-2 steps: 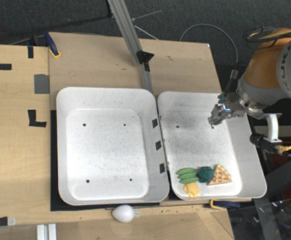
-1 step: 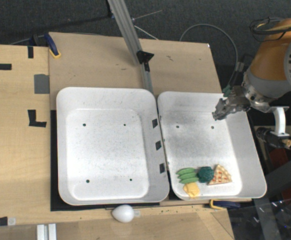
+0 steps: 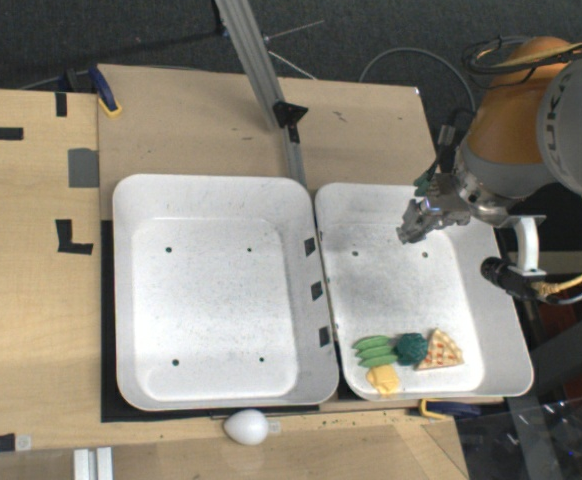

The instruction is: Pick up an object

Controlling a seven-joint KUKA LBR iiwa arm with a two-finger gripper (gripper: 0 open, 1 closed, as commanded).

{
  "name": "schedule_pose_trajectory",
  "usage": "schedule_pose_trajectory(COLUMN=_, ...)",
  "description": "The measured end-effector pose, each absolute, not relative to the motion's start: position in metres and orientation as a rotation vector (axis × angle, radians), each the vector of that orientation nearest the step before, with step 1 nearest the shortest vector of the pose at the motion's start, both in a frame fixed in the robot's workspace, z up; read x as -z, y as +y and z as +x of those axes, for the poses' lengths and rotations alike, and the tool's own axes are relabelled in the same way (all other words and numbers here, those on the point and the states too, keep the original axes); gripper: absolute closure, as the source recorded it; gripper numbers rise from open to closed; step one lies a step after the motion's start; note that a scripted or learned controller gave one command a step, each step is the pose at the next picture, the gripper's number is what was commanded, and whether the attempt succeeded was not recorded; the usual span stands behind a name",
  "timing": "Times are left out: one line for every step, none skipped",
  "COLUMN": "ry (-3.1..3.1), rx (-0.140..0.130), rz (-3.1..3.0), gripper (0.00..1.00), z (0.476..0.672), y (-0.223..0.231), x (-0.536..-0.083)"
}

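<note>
- Camera view: the right bin (image 3: 391, 288) serves as landmark; its left rim touches the left bin (image 3: 211, 288), joined by dark clips along the seam.
- The pincer (image 3: 414, 226) hangs over the right bin's far part, near its far rim, tips pointing down and to the left; how wide it stands I cannot tell, and nothing shows between its tips.
- The arm (image 3: 521, 118) enters from past the right bin's far right corner.
- The toys lie in the right bin's near part, well apart from the pincer: green pods (image 3: 374, 348), a dark green piece (image 3: 409, 347), a pizza slice (image 3: 439, 351) and a yellow piece (image 3: 383, 377), clustered and touching one another, close to the near rim.
- Between pincer and toys the bin floor is bare, speckled white.
- A white egg (image 3: 246, 427) sits on the table (image 3: 191, 118) just outside the left bin's near rim.
- A grey pole (image 3: 256, 58) slants across the table toward the seam's far end.
- Dark carpet lies beyond the table.
</note>
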State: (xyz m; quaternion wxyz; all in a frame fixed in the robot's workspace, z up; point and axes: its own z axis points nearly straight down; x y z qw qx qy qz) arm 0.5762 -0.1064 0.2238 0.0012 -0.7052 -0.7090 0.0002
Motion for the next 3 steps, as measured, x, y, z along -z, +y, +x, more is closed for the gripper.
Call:
schedule_pose_trajectory(ry=-2.227, rx=-0.001, rz=-2.212, gripper=1.0, z=0.576, y=-0.055, x=-0.22)
schedule_pose_trajectory(ry=-2.227, rx=-0.001, rz=-2.212, gripper=1.0, z=0.563, y=-0.004, x=-0.231)
schedule_pose_trajectory(ry=-2.228, rx=0.0, rz=-2.211, gripper=1.0, z=0.556, y=0.05, x=-0.239)
